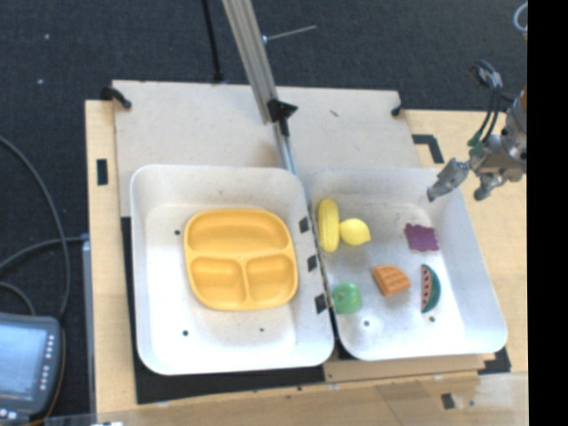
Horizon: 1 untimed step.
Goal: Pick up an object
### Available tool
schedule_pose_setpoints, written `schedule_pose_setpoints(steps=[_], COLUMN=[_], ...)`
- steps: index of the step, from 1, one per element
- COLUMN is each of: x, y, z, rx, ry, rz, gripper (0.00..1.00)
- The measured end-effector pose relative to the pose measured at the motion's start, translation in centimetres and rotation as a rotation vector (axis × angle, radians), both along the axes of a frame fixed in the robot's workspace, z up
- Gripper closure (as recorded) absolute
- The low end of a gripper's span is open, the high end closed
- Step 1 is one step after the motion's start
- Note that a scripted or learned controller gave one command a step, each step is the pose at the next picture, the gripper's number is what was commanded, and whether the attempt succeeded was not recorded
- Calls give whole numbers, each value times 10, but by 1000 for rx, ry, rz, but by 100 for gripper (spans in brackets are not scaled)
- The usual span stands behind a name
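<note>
In the camera view, small toy foods lie in the right white bin (479, 273): a yellow banana (328, 224) touching a yellow lemon (355, 232), a purple piece (421, 237), an orange wedge (390, 280), a watermelon slice (429, 288) and a green ball (346, 297). The two-finger gripper (466, 183) hangs over the bin's upper right rim, fingers spread apart, holding nothing.

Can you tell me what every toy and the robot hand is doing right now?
gripper: up over the right bin's far right edge, open, holding nothing
yellow tray: flat in the left bin
banana: lying by the divider
lemon: touching the banana
purple toy: lying alone
orange toy: lying alone
watermelon slice: lying alone
green toy: by the divider
</note>
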<state>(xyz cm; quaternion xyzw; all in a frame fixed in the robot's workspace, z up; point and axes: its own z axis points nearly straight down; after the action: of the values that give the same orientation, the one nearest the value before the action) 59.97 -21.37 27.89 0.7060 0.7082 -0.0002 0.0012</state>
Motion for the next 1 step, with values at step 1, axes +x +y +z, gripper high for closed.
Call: schedule_pose_setpoints(steps=[1], x=[0], y=[0], z=[0], rx=[-1], ry=[0], rz=[1], gripper=[0])
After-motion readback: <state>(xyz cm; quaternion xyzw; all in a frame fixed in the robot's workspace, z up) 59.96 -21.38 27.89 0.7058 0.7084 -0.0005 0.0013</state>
